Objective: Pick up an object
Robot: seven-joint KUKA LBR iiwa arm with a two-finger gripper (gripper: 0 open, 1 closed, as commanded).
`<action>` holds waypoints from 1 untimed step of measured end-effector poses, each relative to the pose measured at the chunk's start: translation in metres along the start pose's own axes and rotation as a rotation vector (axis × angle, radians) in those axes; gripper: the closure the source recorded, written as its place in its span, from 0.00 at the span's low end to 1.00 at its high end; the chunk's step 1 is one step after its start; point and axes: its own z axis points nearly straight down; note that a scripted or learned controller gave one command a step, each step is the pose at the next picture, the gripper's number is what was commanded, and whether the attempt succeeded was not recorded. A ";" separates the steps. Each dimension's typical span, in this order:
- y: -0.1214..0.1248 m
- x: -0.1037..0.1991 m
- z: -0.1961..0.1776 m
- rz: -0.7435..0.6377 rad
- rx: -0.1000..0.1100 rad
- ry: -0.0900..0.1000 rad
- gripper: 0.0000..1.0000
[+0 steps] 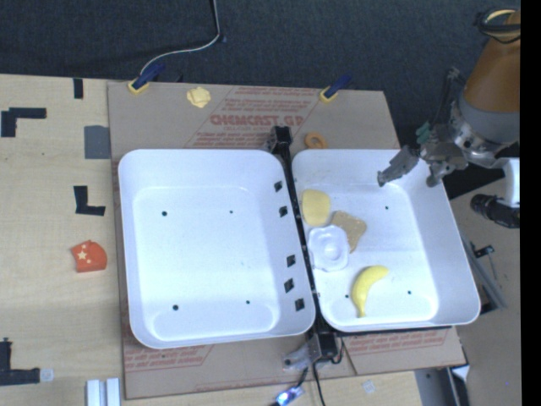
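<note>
Camera view: jaws (416, 169) spread open, holding nothing, over right bin (439, 227) at 1 o'clock. Banana (367, 286) at 6 o'clock, well apart.

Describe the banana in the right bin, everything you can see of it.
The banana is a small yellow curved piece, glossy like plastic, likely a toy. It lies flat on the floor of the right bin, near the front edge, one end pointing toward the front, the other curving up and right. It looks whole and lies apart from the white disc up and left of it. Nothing touches it; the hand is at the bin's far rim, well away.
</note>
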 end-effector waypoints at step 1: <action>0.044 0.069 -0.187 -0.008 -0.022 -0.001 0.00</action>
